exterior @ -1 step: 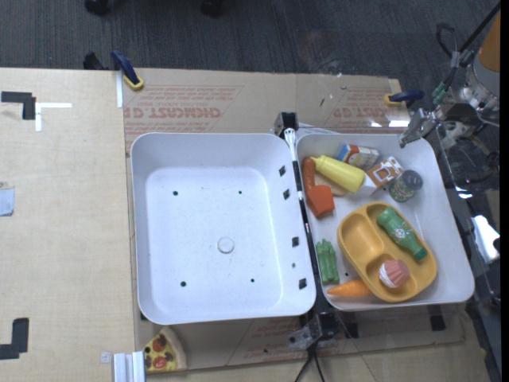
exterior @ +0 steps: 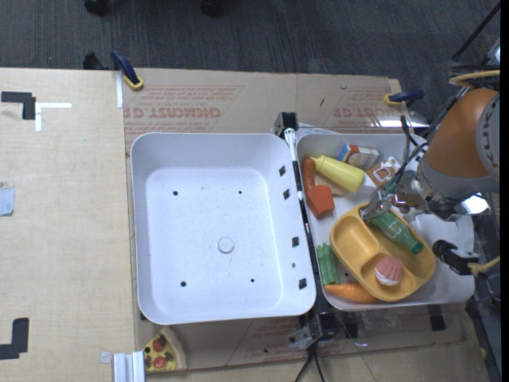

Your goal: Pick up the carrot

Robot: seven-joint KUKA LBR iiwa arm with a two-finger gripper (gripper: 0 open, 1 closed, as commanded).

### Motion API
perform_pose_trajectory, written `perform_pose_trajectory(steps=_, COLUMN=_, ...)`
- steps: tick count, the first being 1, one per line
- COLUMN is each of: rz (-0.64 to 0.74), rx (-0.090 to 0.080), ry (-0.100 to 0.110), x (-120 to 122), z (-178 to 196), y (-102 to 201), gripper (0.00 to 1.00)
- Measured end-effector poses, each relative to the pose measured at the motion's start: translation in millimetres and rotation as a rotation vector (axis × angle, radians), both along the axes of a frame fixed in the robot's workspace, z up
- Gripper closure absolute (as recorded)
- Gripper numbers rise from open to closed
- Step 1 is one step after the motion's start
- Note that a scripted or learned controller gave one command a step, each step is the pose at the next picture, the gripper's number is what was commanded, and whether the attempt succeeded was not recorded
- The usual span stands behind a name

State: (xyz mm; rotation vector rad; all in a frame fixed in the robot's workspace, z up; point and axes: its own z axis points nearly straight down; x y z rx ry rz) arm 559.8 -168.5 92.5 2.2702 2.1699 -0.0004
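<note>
The carrot [exterior: 350, 293] lies at the near edge of the right bin [exterior: 453, 289], pressed between that bin's front wall and the underside of a yellow divided tray [exterior: 354, 245], with only its orange length showing past the tray's rim. A green vegetable piece [exterior: 327, 263] stands just beside it along the bin's left wall. The tray takes up most of the right bin's near half and carries a green bottle [exterior: 395, 229] and a small pink-and-white item [exterior: 389, 270]. Toward the far side sit a yellow squeeze bottle [exterior: 338, 172], an orange-red block [exterior: 320, 200] and small cartons [exterior: 367, 157], leaving little open room around the carrot. The tool [exterior: 380, 205] sits over the tray's far rim, touching or just above the green bottle's upper end; whether its fingers are released or clenched cannot be told, as the tips blend into the bottle and cabling. The arm [exterior: 461, 146] reaches in over the right bin's far right corner. The left bin [exterior: 151, 237] holds only a small round disc [exterior: 226, 246] near its centre, with wide free floor on every side. A pizza-slice toy [exterior: 161, 352] lies on the tabletop [exterior: 64, 237] beyond the left bin's near corner.
</note>
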Motion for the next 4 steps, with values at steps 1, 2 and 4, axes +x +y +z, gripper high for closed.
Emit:
perform_pose_trajectory(steps=1, rz=-0.013, rx=-0.009, ry=-0.009, x=-37.1, z=3.2, y=67.7, gripper=0.00)
perform_pose_trajectory(steps=2, rz=-0.429, rx=-0.001, ry=0.000, x=-4.1, z=99.0, y=105.2, gripper=0.00)
perform_pose_trajectory(steps=4, rz=-0.429, rx=-0.001, ry=0.004, x=-43.3, z=98.4, y=105.3, gripper=0.00)
